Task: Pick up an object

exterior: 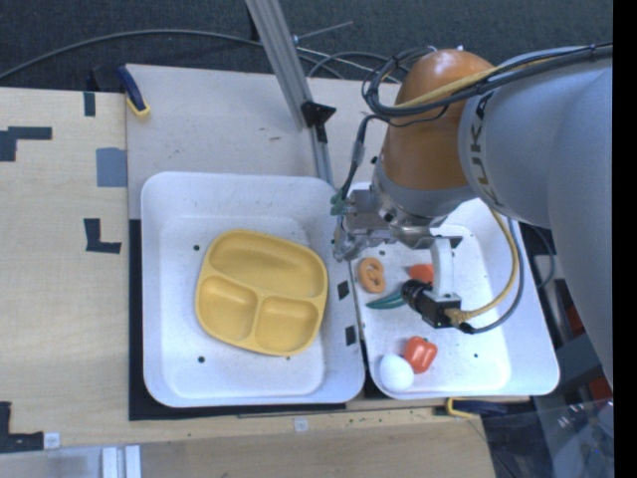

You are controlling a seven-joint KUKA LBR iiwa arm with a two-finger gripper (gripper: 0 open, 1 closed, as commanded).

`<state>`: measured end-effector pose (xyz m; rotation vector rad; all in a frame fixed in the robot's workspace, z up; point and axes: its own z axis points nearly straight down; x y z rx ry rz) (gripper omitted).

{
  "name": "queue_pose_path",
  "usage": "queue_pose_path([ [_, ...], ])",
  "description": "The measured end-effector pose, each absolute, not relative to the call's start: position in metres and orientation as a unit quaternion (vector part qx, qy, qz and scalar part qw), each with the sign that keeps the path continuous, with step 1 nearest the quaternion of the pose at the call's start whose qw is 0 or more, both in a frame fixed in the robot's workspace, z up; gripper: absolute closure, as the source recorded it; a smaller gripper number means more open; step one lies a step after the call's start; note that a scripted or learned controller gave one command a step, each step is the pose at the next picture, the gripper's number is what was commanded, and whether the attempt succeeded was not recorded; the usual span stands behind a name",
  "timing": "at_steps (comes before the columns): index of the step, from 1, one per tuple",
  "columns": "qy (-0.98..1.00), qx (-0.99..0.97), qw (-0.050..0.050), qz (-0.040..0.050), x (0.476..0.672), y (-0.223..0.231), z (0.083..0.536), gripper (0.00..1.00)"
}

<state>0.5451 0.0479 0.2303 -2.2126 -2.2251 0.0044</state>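
- The end effector (348, 242) of the grey KUKA arm (537, 137) is hanging low over the seam where the two white bins are meeting, at the upper left corner of the right bin (523, 361). From this slanting view it cannot be told whether it is apart or together.
- Just beside it, to the lower right, an orange ring-shaped toy (371, 275) is lying on the right bin's floor, close to the end effector but apart from it.
- A small red piece (421, 271) is lying near the ring's right side, partly hidden by the robot's own hardware.
- A dark green pointed piece (386, 303) is lying just below the ring.
- Toward the bin's near edge, a red-orange toy pepper (423, 353) is resting against a white egg-shaped ball (396, 372).
- In the left bin (169, 267), a yellow plate (262, 292) with three compartments is sitting flat at the centre, turned slightly askew.
- Both bins are sitting side by side on the pale worktop (60, 217).
- Behind the left bin an aluminium pole (282, 53) is slanting upward, and a blue-and-yellow clamp (133, 92) is gripping the board's far left corner.
- Black cables (149, 38) are trailing over the dark floor beyond.
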Motion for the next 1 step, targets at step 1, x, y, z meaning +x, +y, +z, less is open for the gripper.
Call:
queue_pose_path([
  [1, -0.709, -0.705, 0.002, 0.0016, 0.5262, 0.0944, 0.2191, 1.00],
])
